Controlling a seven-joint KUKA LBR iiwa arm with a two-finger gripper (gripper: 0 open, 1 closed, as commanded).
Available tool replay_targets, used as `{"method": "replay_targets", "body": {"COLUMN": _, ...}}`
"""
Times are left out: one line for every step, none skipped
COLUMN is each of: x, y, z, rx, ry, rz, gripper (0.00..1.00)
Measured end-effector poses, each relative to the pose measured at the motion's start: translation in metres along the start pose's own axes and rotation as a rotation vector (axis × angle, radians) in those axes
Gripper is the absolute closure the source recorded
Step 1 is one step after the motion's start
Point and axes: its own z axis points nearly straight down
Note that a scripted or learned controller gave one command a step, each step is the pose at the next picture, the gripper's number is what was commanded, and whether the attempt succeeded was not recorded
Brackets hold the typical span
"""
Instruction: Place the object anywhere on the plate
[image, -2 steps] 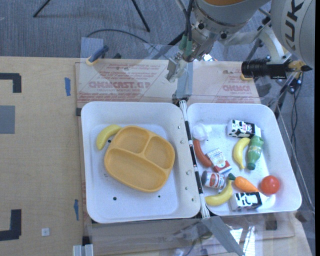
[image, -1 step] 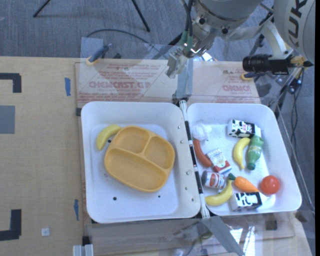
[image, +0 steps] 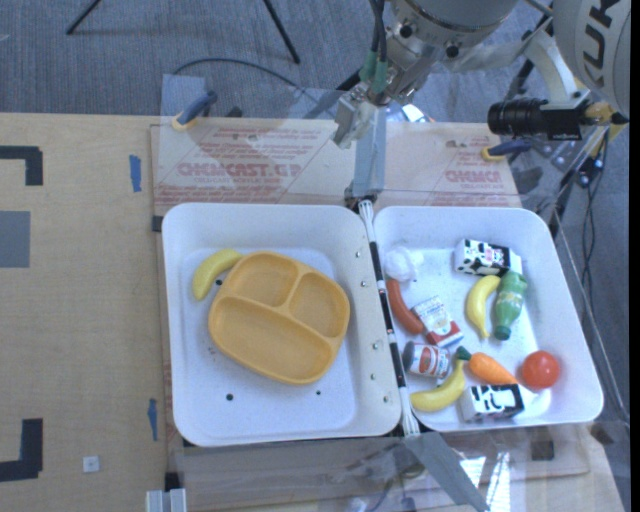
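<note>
A yellow-orange divided plate (image: 280, 315) lies in the left bin (image: 185, 235). A yellow banana (image: 213, 270) rests against the plate's upper left edge, on the bin floor. My gripper (image: 366, 185) hangs above the far end of the divider between the two bins, behind the plate and up to its right. I see nothing held in it. The right bin (image: 570, 300) holds several toy foods.
In the right bin lie a white piece (image: 400, 264), a sausage (image: 405, 307), a packet (image: 437, 318), a can (image: 428, 360), two bananas (image: 482, 303) (image: 440, 392), a green bottle (image: 508, 303), a carrot (image: 488, 367), a tomato (image: 540, 369) and two cartons (image: 483, 257) (image: 492, 399).
</note>
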Motion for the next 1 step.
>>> {"method": "replay_targets", "body": {"x": 0.0013, "y": 0.0022, "z": -0.0114, "rx": -0.006, "ry": -0.004, "rz": -0.004, "gripper": 1.00}}
